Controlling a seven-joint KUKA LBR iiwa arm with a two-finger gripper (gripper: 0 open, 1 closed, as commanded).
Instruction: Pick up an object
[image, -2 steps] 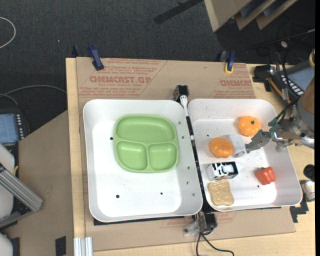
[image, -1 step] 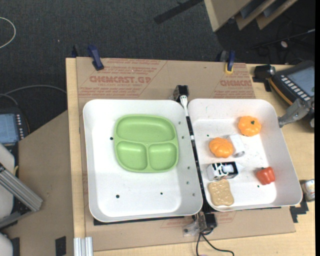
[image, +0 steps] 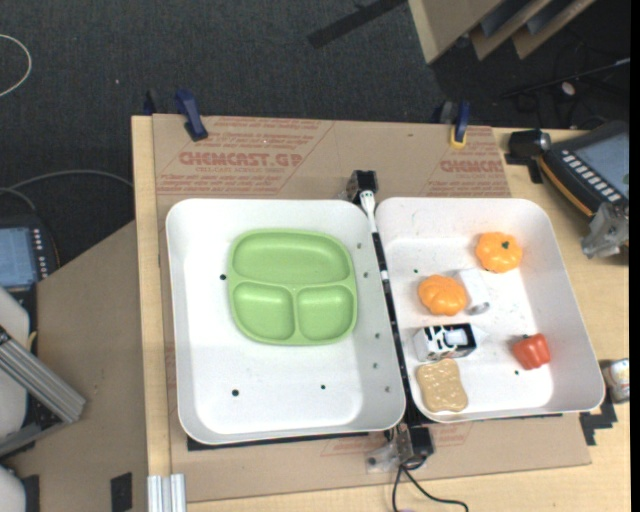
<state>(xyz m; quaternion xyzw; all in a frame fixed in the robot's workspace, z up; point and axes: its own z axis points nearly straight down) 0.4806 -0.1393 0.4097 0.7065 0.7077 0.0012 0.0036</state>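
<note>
Jaws' state cannot be told, black-and-white item (image: 447, 340) in right bin (image: 545, 300) hard to identify

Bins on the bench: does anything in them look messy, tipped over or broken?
Nothing stands out. The green tray lies flat in the left bin. The two orange pumpkins, red pepper, cracker and black-and-white toy sit apart in the right bin.
</note>
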